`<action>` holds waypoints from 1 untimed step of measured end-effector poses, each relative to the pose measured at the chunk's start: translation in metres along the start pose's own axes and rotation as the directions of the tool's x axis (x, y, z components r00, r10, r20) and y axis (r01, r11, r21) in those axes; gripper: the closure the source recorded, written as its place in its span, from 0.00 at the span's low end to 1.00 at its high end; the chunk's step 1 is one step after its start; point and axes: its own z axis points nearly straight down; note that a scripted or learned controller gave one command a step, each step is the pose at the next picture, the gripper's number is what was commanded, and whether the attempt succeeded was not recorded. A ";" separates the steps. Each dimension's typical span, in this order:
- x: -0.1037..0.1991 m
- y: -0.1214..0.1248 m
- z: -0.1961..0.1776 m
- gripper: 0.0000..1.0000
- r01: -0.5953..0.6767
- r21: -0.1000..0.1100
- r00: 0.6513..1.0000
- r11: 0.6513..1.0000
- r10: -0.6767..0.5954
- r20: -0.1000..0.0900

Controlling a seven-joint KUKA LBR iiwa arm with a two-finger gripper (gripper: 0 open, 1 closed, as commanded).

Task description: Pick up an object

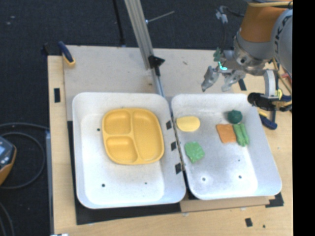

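Claw (219, 79) hangs empty, fingers spread, above right bin (266, 181); you want yellow lump (188, 124): looks light, rounded, maybe slippery; pinch across narrow middle.

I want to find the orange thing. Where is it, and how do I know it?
Look in the right white bin. Toward its far right side lies a flat orange square, touching a long light-green piece. It is the sole orange, square-cornered item there.

A robotics lab — bench (98, 73), white bins (88, 181), KUKA arm (261, 28).
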 end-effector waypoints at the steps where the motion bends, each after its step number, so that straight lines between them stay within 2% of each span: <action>1: 0.000 0.001 -0.001 0.00 0.000 -0.003 1.000 1.000 0.000 0.000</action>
